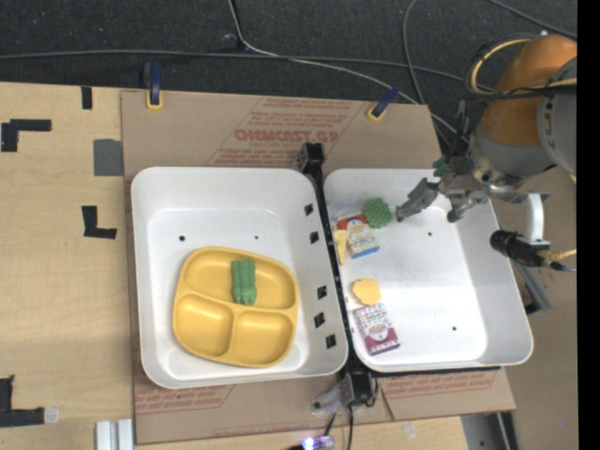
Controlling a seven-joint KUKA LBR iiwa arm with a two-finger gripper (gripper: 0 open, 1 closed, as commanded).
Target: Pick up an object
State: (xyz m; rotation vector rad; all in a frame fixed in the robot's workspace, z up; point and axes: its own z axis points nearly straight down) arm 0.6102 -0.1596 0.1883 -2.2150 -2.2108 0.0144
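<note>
Hand (433,204) hovering open and gripping nothing over right shallow white bin (469,279), sitting just beside small green bumpy round object (378,213).

Two white bins (169,195) sit on tan cardboard printed in red (281,134). The left bin holds a yellow divided plate (211,322) bearing a green piece (244,280). The right bin holds a green lump (378,213), a yellow piece (366,291) and a red-and-white packet (375,329).

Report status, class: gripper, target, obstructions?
Gripper open, above right bin, holding nothing. Green broccoli piece nearest, unpicked. Small carton crowds it.
</note>
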